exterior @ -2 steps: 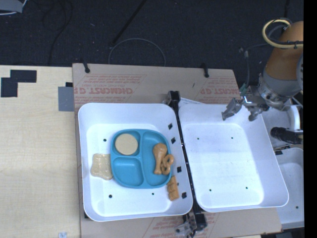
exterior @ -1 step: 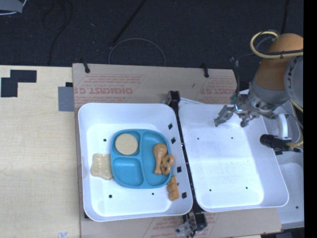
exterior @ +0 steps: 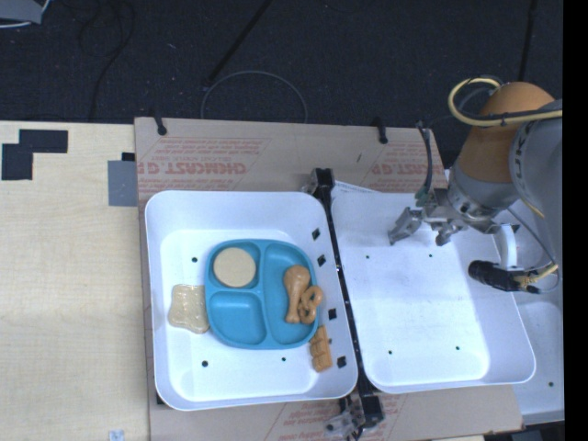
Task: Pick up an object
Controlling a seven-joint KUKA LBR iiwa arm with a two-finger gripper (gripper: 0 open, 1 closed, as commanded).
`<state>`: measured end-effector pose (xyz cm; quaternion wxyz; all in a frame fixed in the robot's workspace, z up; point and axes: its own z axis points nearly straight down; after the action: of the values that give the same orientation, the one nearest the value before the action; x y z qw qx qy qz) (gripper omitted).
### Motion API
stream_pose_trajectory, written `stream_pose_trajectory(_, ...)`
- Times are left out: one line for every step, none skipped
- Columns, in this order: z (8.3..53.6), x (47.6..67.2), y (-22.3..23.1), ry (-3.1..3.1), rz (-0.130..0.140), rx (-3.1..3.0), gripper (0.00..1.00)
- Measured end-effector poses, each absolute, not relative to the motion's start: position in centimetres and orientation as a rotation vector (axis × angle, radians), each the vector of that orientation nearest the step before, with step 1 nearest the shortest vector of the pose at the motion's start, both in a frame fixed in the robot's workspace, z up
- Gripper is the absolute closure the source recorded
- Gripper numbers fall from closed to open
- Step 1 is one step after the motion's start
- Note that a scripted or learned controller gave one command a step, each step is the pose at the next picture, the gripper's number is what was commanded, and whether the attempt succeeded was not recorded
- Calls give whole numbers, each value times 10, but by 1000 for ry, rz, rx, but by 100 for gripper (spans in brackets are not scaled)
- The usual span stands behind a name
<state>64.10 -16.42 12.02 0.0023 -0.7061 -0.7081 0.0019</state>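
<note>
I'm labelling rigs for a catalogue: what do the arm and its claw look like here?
A bulky grey arm with an orange section above the wrist, ringed by a looped yellowish cable. The claw is grey metal with thin splayed prongs.

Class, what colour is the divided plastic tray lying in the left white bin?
Blue, seen in the camera view: divided plastic tray.
</note>
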Motion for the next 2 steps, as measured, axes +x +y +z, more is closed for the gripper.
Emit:
stream_pose_trajectory(133, 642, -165, -2223, 3, -2216, 100)
stream_pose_trajectory(195, 642, -159, -2226, -4, -2221, 100)
